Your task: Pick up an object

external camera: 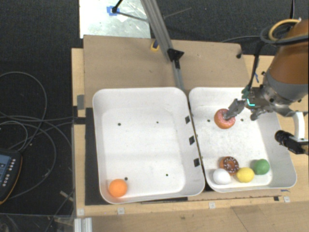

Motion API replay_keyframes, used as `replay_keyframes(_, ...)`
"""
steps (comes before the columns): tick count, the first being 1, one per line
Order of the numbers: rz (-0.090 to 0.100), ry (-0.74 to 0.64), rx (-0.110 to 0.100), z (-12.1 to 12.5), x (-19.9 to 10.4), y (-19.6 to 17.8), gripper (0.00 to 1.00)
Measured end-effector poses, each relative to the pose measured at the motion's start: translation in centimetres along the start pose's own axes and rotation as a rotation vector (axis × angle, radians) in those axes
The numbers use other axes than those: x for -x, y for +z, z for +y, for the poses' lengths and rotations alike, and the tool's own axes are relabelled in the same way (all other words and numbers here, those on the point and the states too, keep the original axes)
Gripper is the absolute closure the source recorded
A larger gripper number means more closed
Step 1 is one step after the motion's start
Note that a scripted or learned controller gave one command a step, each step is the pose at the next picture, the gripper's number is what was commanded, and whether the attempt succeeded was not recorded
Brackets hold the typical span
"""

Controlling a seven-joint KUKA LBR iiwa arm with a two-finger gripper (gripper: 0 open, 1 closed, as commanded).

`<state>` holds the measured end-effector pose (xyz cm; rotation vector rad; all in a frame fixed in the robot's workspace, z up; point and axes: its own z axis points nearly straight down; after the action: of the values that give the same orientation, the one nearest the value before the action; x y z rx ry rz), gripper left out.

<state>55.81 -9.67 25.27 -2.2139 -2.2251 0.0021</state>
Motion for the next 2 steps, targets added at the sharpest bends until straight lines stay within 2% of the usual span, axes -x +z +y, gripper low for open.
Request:
replay_keyframes(1,0.000,0.002,0.004,0.1,0.0,-0.2,0.00)
replay_keyframes(2,0.000,0.005,0.000,0.2,-0.1,4.0,0.00)
